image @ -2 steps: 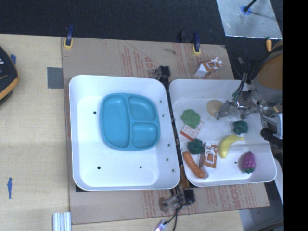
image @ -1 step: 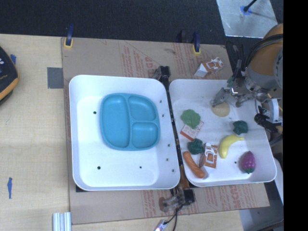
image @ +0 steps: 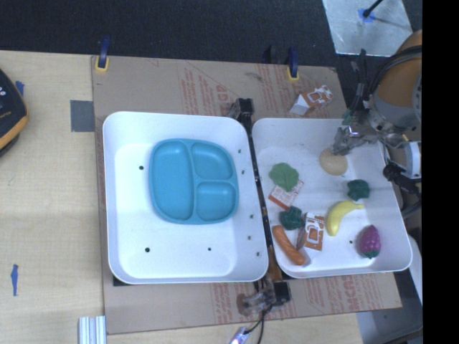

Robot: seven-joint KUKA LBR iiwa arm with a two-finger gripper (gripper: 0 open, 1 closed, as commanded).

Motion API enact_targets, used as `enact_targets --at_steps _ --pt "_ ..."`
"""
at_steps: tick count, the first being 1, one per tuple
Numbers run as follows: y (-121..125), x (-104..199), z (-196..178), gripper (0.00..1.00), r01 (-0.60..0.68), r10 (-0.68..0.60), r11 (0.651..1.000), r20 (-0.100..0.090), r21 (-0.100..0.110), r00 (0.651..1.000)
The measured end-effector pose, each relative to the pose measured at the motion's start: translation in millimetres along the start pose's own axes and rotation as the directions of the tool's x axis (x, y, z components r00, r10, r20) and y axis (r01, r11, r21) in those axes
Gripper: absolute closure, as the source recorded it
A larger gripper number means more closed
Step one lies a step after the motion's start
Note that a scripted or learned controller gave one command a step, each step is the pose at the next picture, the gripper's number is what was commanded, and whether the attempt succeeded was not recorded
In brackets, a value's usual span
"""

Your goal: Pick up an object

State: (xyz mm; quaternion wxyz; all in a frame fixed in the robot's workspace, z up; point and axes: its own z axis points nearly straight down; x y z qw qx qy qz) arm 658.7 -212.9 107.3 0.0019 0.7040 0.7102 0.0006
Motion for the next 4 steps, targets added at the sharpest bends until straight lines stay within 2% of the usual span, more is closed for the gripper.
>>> enact_targets --at_steps 1,2,3,4 --pt "-0.7 0.3 1.3 0.0 0.0 0.0 1.0 -0.001 0.003 1.0" --pt "-76.7 27.2 15.5 0.0 -0.005 0.005 1.0 -0.002 0.008 1.0" --pt "-24.0 69.9 14.8 0.0 -0.002 0.002 1.0 -0.001 0.006 1.0" --pt "-2.0 46.5 15.0 0.0 -0.006 0.006 1.0 -0.002 0.006 1.0"
